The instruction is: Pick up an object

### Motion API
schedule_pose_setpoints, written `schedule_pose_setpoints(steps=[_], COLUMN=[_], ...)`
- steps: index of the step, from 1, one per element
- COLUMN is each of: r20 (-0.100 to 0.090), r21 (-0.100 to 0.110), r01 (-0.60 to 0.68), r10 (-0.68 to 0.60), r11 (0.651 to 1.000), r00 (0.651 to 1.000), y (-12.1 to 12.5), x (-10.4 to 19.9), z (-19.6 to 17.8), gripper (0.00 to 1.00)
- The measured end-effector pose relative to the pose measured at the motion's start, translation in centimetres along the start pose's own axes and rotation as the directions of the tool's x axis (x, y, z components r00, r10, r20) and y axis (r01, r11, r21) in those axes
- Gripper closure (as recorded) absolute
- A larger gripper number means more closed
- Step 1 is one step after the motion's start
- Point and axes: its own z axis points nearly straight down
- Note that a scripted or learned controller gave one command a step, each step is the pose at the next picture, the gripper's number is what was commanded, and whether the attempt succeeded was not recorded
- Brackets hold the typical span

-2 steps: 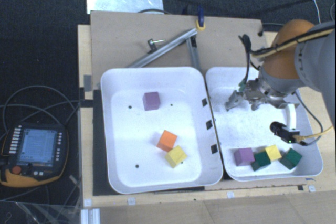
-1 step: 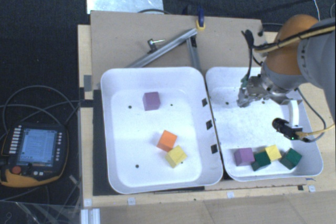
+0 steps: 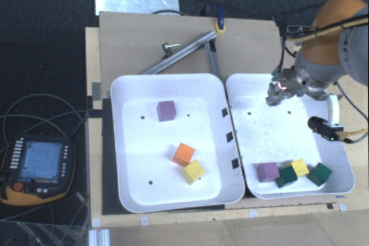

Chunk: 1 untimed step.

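The gripper (image 3: 275, 94) hangs over the far part of the right bin (image 3: 253, 89), near its back rim; whether it is spread or pressed together cannot be told from this slant, and nothing shows in its grasp. The arm (image 3: 331, 49) enters from the right, its orange band above the wrist.

All of this bin's things crowd along the near wall: a purple cube (image 3: 267, 171), a dark green block (image 3: 286, 177) touching it, a yellow cube (image 3: 299, 167) just behind that, and another green cube (image 3: 319, 173) toward the near right corner. The middle and far floor of the bin lie bare, so there is open room under the gripper.

In the left bin (image 3: 124, 89), a purple block (image 3: 166, 110) sits apart toward the back, well clear of every wall. An orange cube (image 3: 183, 154) and a yellow block (image 3: 194, 171) touch each other near the middle, away from the rims. The two bins meet edge to edge on the table (image 3: 92, 66).
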Motion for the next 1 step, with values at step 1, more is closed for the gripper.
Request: schedule_pose_setpoints(steps=[1], r20=[0.001], r21=[-0.002], r01=[-0.001], r10=[0.001], r11=[1.000], r00=[1.000], y=[0.44], x=[-0.35], z=[-6.49], gripper=[1.00])
